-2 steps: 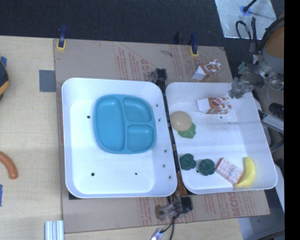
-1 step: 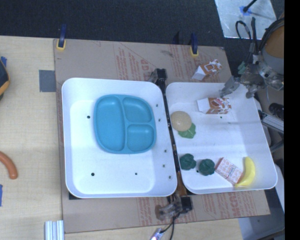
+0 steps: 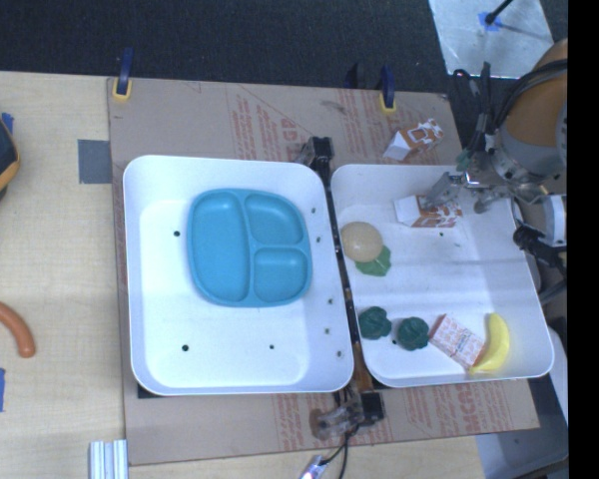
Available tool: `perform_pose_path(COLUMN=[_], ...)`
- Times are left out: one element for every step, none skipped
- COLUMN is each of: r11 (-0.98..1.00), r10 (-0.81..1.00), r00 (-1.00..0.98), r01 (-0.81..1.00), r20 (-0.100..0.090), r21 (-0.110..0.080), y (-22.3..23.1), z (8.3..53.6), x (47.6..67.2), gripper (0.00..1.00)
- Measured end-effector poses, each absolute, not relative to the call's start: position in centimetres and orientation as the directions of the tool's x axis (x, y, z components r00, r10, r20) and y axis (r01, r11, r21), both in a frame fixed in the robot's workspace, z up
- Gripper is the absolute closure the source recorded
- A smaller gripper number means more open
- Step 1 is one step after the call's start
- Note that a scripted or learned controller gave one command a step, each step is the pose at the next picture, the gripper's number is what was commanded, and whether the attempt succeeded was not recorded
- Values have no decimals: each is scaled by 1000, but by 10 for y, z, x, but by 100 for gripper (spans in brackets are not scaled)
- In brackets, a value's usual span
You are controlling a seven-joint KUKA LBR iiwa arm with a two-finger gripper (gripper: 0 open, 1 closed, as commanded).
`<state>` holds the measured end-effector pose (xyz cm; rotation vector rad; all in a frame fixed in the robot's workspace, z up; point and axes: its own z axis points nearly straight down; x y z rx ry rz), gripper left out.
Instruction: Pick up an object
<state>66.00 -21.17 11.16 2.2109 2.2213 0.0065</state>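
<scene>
You can see the gripper (image 3: 449, 190) low over the far right part of the right bin (image 3: 479, 277), right at a small packet (image 3: 426, 211). Whether it is clamped on anything, I cannot tell. Judge the pick as not yet done: the banana (image 3: 495, 343) at the near right corner and the other items rest untouched.

Lit evenly and brightly from above. Glared faintly off the two shallow white plastic bins (image 3: 140, 267), washing out rims. Cast soft shadows beneath the grey arm with orange band (image 3: 529, 118). Looked slightly soft and grainy throughout, darkest along the black floor (image 3: 230, 18) at top.
</scene>
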Motion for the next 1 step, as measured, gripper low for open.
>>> perform_pose_path(r11=[4], r10=[1000], r00=[-4], r01=[1000], r20=[-9], r21=[15], y=[-157], z=[104], x=[662], gripper=[0])
